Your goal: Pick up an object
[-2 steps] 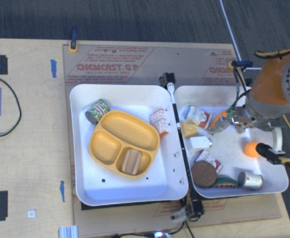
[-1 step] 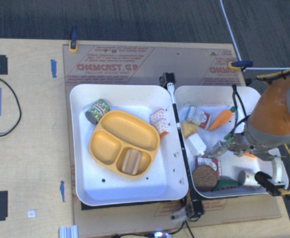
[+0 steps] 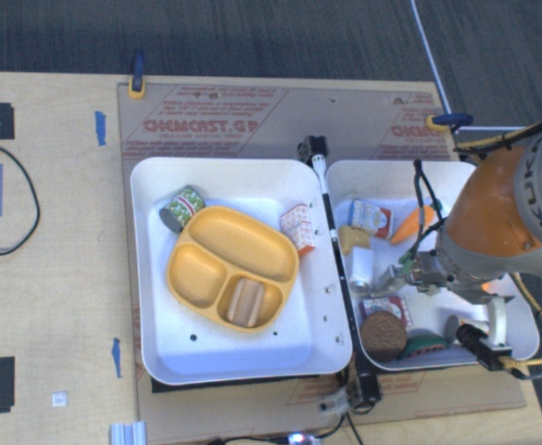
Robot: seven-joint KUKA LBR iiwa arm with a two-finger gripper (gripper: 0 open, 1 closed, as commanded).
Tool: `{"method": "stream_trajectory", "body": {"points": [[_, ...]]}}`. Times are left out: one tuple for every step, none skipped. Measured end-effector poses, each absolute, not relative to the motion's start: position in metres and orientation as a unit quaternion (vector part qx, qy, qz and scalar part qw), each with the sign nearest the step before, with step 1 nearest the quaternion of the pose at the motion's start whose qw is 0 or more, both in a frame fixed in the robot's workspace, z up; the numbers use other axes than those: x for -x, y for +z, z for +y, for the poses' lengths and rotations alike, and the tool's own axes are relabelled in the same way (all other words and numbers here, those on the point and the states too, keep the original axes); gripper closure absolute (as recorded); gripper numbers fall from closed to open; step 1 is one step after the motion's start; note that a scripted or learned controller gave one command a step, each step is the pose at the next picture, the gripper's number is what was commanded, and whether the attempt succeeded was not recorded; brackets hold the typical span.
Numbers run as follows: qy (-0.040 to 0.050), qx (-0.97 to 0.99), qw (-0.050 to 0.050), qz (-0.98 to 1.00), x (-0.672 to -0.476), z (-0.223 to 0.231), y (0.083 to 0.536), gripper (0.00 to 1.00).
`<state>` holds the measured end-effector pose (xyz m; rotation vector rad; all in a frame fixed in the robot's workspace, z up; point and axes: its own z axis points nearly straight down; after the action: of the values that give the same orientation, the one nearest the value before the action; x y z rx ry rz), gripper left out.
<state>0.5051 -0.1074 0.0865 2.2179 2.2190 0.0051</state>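
Yellow plastic is showing plainly in the left bin (image 3: 150, 276), where a divided tray (image 3: 231, 265) is lying at a slant with a tan cylinder (image 3: 246, 302) sitting in one of its smaller compartments. A green can (image 3: 181, 208) is lying just beside the tray's upper left edge, and a small red-and-white packet (image 3: 297, 226) is lying by its upper right edge, near the wall between the bins. The grey arm with its orange band (image 3: 493, 213) is reaching in from the right and hanging over the right bin (image 3: 526, 336), with the gripper (image 3: 393, 284) sitting low among the clutter there. Whether its jaws are wide or narrow cannot be told, and nothing is showing clearly between them. Around it in that bin are lying a white packet with red and blue print (image 3: 370, 217), an orange carrot-like piece (image 3: 409, 225) partly hidden by the arm, a pale yellow block (image 3: 351, 239), a round brown cookie-like disc (image 3: 384, 334) and a green and red item (image 3: 425, 346) beside it.
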Motion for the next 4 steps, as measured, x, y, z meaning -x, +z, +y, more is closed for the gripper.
{"method": "stream_trajectory", "body": {"points": [[0.0015, -0.707, 0.002, 0.707, -0.567, -0.095, 0.086, 0.00], [0.0010, -0.707, 0.001, 0.707, -0.529, -0.102, 0.086, 0.00], [0.0015, -0.707, 0.002, 0.707, -0.487, -0.107, 0.086, 0.00], [0.0030, -0.707, 0.005, 0.707, -0.489, -0.107, 0.097, 1.00]]}}
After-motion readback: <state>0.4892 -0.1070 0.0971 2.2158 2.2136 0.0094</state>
